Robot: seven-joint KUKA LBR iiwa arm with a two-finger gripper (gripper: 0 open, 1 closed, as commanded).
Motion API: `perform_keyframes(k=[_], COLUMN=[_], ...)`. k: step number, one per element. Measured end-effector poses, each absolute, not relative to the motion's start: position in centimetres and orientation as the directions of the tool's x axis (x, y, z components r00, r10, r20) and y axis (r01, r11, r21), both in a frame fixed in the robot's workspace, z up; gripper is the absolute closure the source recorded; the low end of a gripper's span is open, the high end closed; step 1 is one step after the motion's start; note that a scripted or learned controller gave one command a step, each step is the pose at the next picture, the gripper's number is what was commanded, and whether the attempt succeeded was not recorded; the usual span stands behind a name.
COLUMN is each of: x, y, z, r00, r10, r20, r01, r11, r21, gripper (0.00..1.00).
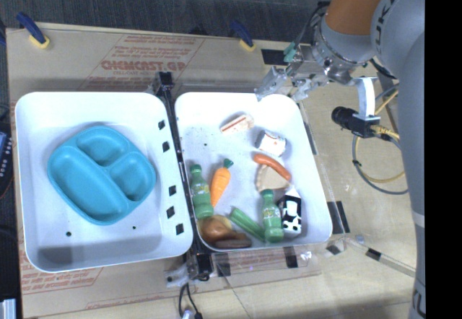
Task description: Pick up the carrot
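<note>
Camera view: 2 white bins sit side by side on the bench, the left bin [29, 166] holding a blue tray [101, 173]. The carrot [220, 182] lies in the right bin [312, 166], between a green bottle [200, 195] and a sausage [271, 164]. The gripper [278, 81] hovers over that bin's far rim, well apart from the carrot; its state cannot be made out.

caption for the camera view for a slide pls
Robot hand poised over the right bin's far rim; carrot lies among toy foods inside; blue tray sits in left bin.
</note>
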State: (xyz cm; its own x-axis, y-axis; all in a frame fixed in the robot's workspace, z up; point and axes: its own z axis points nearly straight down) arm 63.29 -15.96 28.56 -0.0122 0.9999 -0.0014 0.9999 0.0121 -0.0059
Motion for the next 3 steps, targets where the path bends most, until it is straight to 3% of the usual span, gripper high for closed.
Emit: perform_keyframes(k=[1, 2, 3], x=[56.3, 55.0, 51.7], y=[-15.9, -12.8, -11.2], z=[15.1, 10.7, 9.8], r00=[-0.245, -0.21, -0.175], r10=[0.97, 0.978, 0.984], r20=[0.005, -0.01, -0.017], r01=[0.969, 0.977, 0.984], r11=[0.245, 0.21, 0.176], r21=[-0.012, 0.025, 0.016], gripper=[0.0, 0.0, 0.0])
